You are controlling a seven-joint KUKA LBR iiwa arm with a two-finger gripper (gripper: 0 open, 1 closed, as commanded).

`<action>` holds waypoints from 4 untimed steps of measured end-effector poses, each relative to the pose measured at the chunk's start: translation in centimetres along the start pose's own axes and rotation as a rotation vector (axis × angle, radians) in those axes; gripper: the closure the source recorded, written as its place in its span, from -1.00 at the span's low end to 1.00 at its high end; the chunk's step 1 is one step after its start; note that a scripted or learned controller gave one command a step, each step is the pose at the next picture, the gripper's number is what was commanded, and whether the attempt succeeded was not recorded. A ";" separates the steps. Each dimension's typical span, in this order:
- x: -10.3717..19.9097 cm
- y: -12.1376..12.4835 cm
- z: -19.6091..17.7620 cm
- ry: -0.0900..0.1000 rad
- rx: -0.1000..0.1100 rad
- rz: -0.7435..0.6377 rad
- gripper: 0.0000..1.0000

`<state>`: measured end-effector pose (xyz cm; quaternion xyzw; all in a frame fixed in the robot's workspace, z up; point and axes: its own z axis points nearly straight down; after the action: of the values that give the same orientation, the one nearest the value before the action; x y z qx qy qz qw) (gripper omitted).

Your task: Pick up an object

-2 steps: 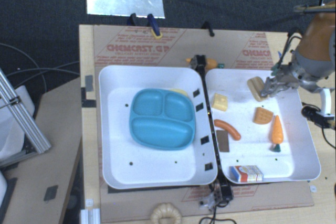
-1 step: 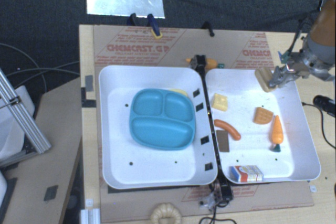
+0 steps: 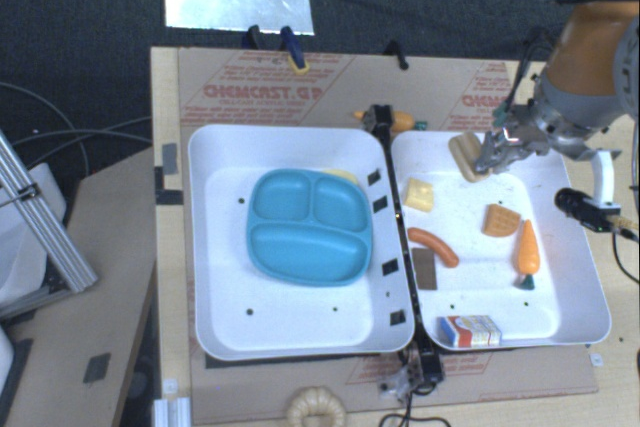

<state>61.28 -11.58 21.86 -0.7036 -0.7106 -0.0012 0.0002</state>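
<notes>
Bread slice (image 3: pixel 463 156), tan and tilted, is being met at the far edge of the right bin (image 3: pixel 580 315) by the gripper (image 3: pixel 492 155), whose opening cannot be told. Nearer, a small carton (image 3: pixel 470 330), a carrot (image 3: pixel 528 250) and a sausage (image 3: pixel 434 247) are lying untouched. The grasp step is judged to be in hand; next, a firm closing and a straight lift are being called for.
</notes>
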 end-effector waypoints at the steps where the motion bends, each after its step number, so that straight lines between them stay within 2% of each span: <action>1: 5.6 -1.8 0.6 0.000 0.002 0.000 1.00; 3: 15.9 -3.5 -1.6 0.001 0.000 0.000 1.00; 4: 20.7 -6.1 0.1 -0.001 0.004 0.002 1.00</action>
<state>55.02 9.02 21.75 -0.7041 -0.7101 0.0005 0.0013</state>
